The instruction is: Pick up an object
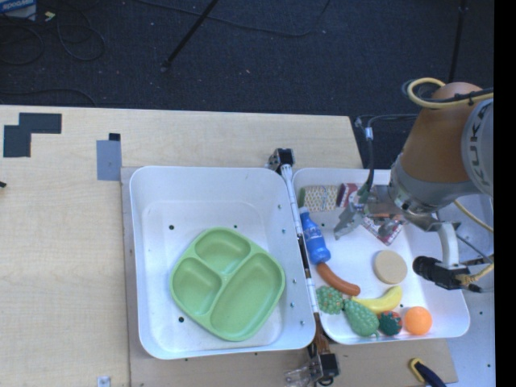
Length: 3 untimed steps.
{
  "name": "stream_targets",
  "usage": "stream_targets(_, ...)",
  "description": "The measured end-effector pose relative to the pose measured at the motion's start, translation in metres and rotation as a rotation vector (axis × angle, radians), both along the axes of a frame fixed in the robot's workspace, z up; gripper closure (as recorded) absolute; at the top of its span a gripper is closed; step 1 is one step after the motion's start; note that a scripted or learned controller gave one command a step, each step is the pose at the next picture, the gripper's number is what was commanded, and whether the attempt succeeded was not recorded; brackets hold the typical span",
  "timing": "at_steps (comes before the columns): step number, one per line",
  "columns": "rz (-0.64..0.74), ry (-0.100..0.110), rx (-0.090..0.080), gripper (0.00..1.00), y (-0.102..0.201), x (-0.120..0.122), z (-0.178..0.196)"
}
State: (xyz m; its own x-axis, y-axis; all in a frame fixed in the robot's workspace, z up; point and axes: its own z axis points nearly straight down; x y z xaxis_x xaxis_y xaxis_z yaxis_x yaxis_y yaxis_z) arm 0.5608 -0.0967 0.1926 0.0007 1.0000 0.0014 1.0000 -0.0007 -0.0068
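My gripper hangs low over the back half of the right bin, with the grey and orange arm reaching in from the right. Just left of it stands a blue bottle. A red and white packet lies right beside and partly under the gripper. Behind it rests a pale mesh packet with a red wrapper. Nothing is visibly held.
In front of the gripper lie a sausage, a beige disc, a banana, an orange, a strawberry and green toy vegetables. The left bin holds a green divided plate.
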Motion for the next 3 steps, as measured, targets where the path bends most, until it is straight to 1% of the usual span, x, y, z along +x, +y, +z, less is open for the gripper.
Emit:
stream_targets(1,-0.001,-0.005,0.001,0.0,-0.005,-0.029,-0.104)
stream_targets(2,-0.006,-0.003,0.005,1.0,-0.005,-0.028,-0.096)
stream_targets(3,0.002,-0.002,-0.001,1.0,0.059,0.003,-0.007)
